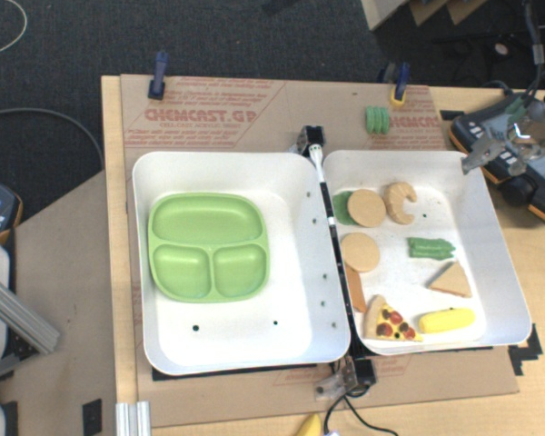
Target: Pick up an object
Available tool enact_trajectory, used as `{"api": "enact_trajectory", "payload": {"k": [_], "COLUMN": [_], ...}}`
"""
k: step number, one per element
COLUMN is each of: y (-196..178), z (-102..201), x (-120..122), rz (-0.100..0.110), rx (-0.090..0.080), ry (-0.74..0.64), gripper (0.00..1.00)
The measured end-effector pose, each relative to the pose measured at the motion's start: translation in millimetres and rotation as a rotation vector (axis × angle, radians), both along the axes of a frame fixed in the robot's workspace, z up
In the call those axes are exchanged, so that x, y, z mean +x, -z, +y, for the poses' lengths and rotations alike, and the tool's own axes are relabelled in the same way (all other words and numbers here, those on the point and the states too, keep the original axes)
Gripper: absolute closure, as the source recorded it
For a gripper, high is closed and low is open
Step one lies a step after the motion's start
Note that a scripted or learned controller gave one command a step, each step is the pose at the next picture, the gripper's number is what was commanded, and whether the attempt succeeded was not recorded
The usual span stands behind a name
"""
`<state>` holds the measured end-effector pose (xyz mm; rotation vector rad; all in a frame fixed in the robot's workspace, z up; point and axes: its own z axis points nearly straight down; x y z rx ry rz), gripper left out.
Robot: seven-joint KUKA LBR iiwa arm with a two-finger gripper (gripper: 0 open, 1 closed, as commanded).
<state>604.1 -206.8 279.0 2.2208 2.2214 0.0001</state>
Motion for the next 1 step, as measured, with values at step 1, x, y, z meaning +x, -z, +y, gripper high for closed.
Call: {"api": "enact_trajectory", "payload": {"k": [1], "y": [69.0], "z": [139.0], "x": [0.6], "rz": [0.008], "rx": [0.005], "ry": [-0.01], "gripper": [0.0]}}
